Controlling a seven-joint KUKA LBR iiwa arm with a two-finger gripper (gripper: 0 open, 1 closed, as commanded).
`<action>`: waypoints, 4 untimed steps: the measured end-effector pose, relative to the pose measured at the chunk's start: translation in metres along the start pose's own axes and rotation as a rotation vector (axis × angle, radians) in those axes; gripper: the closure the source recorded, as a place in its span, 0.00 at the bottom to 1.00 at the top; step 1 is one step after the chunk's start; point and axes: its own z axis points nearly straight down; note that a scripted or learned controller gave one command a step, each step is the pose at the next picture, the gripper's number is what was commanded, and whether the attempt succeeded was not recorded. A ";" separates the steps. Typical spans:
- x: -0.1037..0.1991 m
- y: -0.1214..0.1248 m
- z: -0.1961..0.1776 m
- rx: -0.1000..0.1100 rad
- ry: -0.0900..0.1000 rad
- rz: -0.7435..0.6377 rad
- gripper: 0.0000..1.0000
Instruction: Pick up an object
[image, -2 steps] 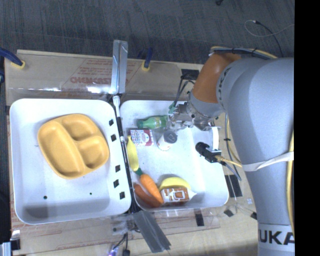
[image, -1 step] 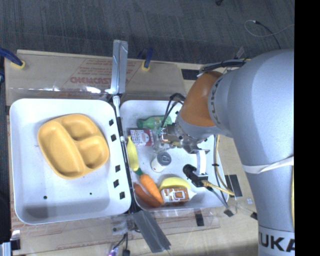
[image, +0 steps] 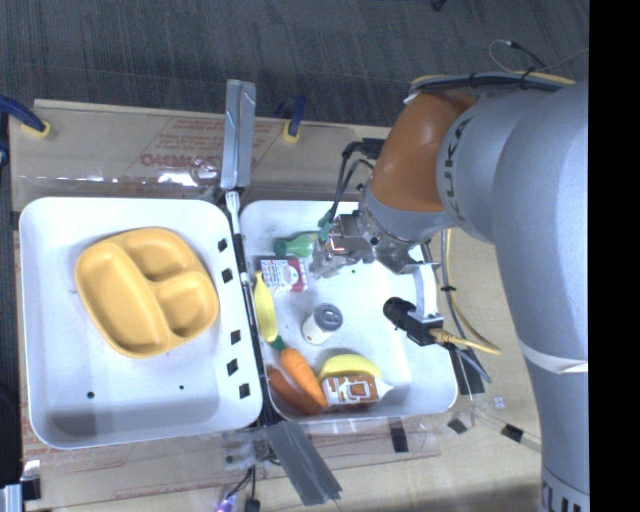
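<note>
My gripper (image: 332, 250) hangs low over the back of the right bin (image: 435, 385), next to a green bottle (image: 295, 244) on its left. Just in front of the bottle lies a small red and white carton (image: 281, 273). A yellow banana (image: 265, 308) lies along the bin's left wall. A small silver-topped can (image: 325, 321) stands in the middle. Toward the front are an orange carrot (image: 300, 378), a yellow rounded piece (image: 349, 366) and an orange juice box (image: 352, 391). I see nothing held by the gripper.
The left bin (image: 60, 400) holds a yellow divided plate (image: 147, 290). The grey arm with its orange band (image: 425, 150) covers the right bin's back right corner. A divider with black clips (image: 236, 330) runs between the bins.
</note>
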 end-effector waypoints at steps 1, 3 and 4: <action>-0.002 -0.031 0.002 0.004 0.000 0.074 1.00; -0.023 -0.029 -0.042 0.001 -0.001 0.308 0.00; -0.030 -0.031 0.101 0.002 0.000 0.114 0.00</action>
